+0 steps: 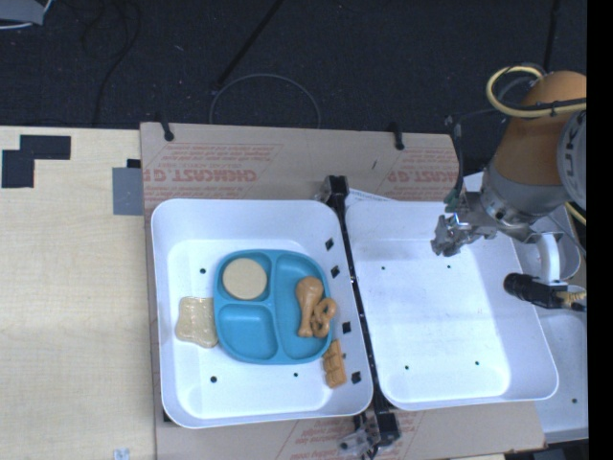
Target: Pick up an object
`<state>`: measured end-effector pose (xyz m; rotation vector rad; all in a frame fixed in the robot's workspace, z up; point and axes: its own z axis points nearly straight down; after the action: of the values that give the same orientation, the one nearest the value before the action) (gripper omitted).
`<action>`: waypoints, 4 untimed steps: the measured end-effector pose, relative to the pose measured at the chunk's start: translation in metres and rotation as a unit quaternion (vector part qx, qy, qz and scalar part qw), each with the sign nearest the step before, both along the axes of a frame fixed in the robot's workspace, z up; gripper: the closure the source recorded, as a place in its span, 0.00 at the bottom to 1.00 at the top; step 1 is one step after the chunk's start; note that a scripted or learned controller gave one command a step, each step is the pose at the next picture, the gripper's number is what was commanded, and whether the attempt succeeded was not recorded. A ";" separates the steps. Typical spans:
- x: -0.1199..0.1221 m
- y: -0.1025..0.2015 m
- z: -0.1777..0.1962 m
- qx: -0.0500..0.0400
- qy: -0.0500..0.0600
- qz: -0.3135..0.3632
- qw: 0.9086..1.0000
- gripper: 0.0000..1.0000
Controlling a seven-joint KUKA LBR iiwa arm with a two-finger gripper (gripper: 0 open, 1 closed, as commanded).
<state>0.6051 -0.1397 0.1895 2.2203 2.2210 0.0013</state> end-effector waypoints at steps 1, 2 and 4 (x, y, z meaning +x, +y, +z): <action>0.005 -0.007 0.061 0.000 -0.001 0.000 1.000 1.00; -0.003 0.050 0.048 0.001 0.003 0.001 1.000 1.00; -0.015 0.145 0.054 0.001 0.003 0.002 1.000 1.00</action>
<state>0.5902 0.0051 0.2439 2.2201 2.2288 -0.0039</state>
